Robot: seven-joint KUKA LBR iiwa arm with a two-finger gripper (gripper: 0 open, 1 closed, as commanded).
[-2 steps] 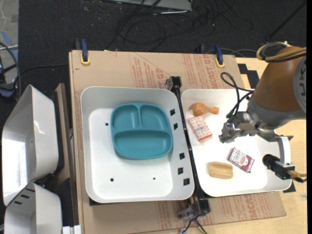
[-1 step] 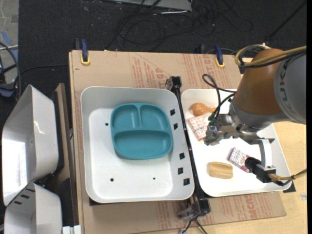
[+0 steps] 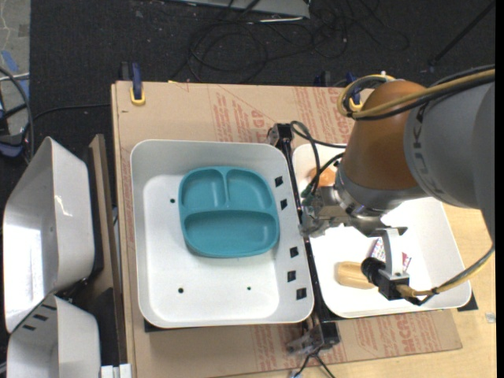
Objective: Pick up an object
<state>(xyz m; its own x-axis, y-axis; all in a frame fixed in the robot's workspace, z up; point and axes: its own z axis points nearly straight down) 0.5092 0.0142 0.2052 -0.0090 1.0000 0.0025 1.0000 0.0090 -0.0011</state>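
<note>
Tan lump in the right bin looks the easiest pick. The tool sits near it by the divider; I cannot tell how open it is. It should centre over the lump, then descend. Counted outward: one lump, one orange piece, one printed packet, one teal plate in the left bin.

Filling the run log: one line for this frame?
arm over right bin | teal plate in left bin | tan object in right bin
</note>
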